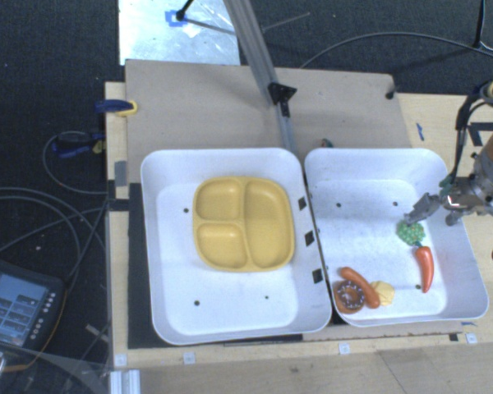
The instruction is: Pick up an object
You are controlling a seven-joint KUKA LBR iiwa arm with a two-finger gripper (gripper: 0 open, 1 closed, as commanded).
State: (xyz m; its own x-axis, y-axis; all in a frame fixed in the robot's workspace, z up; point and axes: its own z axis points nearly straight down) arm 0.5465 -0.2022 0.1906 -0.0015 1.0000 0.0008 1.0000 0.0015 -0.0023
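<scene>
At the right of the frame, the pincer [416, 213] sits low in the right bin [370, 189], touching a green toy [410, 234]; its spread cannot be told. An orange carrot [425, 267] lies just below, and a yellow divided plate [243, 223] rests in the left bin [172, 302].

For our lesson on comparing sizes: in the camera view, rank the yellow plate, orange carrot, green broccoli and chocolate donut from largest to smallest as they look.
1. yellow plate
2. orange carrot
3. chocolate donut and green broccoli: they look alike, so unranked.
</scene>
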